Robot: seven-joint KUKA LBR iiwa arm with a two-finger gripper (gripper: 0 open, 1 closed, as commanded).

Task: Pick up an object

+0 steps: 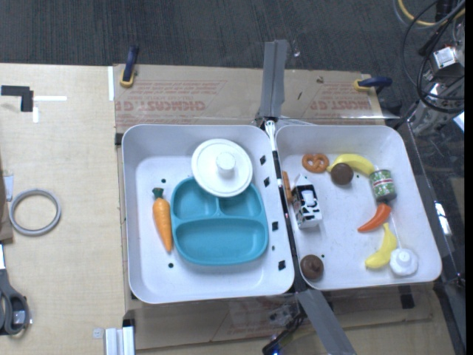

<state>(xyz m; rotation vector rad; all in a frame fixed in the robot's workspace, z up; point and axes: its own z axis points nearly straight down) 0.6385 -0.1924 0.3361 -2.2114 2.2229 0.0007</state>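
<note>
Two white bins hold the candidates: in the left bin [142,276], a carrot [162,221] beside a blue tray [220,234]; in the right bin [344,231], a pretzel [315,162], a banana [355,163] and a chili [375,217]. Picking has apparently not begun, and the claw's state cannot be told. The next move calls for descending over one isolated item.

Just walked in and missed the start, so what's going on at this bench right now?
Nothing is being handled at this moment. Two shallow white bins sit side by side. The left bin holds a blue divided plastic tray, a round white lid overlapping its top edge, and an orange toy carrot beside it. The right bin holds scattered toy food, including a yellow banana, a pretzel and a red chilli pepper, all lying loose.
</note>
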